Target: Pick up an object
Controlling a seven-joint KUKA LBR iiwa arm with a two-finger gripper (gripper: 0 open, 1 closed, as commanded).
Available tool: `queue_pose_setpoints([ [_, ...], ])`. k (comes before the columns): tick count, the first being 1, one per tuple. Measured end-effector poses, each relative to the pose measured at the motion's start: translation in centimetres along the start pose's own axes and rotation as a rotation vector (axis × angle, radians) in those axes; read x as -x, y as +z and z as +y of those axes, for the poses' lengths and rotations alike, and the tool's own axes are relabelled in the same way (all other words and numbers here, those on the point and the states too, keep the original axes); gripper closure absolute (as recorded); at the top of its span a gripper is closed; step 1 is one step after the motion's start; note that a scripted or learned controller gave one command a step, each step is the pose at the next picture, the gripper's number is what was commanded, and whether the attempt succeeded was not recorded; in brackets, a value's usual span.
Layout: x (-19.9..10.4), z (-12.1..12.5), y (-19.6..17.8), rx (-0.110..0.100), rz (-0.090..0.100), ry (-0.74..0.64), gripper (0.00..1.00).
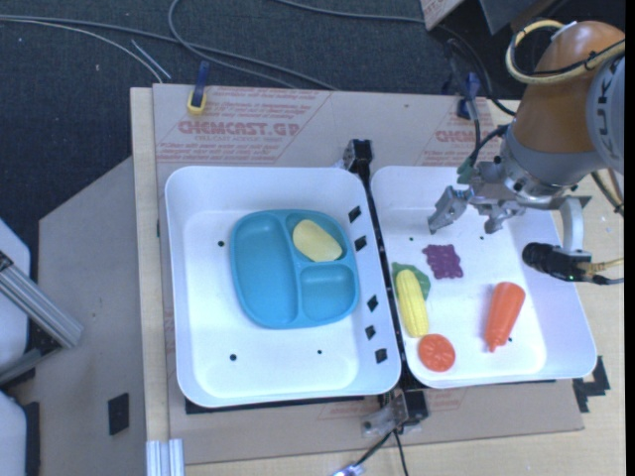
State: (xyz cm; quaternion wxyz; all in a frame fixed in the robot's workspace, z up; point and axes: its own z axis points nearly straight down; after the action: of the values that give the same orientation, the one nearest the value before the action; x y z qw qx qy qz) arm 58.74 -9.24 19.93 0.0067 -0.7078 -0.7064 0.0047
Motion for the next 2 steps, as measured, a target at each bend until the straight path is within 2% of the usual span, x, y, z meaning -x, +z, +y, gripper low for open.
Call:
queue_pose_setpoints([
  [1,0.0,0.3,-0.8,0.015,-0.001,-0.002,0.0],
  [2,1.0,0.0,4.5,0.009,-0.001,-0.001,0.0],
])
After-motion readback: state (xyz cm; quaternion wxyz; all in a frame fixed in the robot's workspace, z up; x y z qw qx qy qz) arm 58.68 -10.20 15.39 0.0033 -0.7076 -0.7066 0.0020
